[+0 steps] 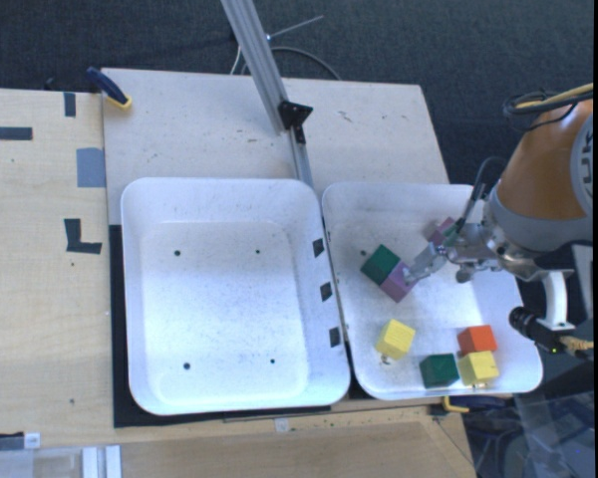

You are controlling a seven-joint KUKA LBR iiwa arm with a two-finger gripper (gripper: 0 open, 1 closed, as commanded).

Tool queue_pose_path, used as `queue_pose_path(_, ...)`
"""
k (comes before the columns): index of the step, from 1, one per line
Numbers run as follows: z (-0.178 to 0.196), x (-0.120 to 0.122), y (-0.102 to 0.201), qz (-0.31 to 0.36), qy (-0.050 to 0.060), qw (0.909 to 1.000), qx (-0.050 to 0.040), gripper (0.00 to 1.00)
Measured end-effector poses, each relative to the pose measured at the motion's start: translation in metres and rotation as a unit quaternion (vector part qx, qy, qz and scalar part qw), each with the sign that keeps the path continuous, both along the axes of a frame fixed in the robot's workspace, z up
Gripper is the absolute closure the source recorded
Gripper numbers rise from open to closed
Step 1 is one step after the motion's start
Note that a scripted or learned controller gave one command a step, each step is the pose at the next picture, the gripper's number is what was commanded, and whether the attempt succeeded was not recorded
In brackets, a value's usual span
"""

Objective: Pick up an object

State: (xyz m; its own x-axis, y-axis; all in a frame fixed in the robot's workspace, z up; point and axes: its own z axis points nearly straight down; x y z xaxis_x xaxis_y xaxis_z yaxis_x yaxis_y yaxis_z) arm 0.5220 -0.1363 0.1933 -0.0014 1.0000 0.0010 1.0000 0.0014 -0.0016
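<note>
**Down among the blocks, grip unconfirmed**

Low over the right bin (pixel 498 207), reaching in from its right edge, gripper (pixel 411 269) slanted toward the middle. Tip touching or just beside a purple block (pixel 396 283), itself pressed against a dark green block (pixel 380 263) on its left. Probably aimed there because that pair lies apart from the rest, clear of the walls. Cannot tell whether anything is held or how wide the hand stands. Another purplish piece (pixel 441 231) near the wrist. Toward the bin's front edge: a yellow block (pixel 396 338); in the front right corner, green (pixel 439 368), orange (pixel 476 339) and yellow (pixel 478 367) blocks huddled together, harder to single out. Left bin (pixel 140 207) alongside.
</note>
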Motion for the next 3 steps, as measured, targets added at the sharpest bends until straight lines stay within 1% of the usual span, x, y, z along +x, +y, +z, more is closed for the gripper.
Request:
queue_pose_path(1,-0.068,0.017,0.036,0.001,0.003,1.0000,0.0005,0.00)
queue_pose_path(2,-0.098,0.038,-0.072,-0.002,-0.004,1.0000,-0.0011,0.00)
queue_pose_path(3,-0.102,0.088,-0.043,0.001,0.002,1.0000,0.0015,0.00)
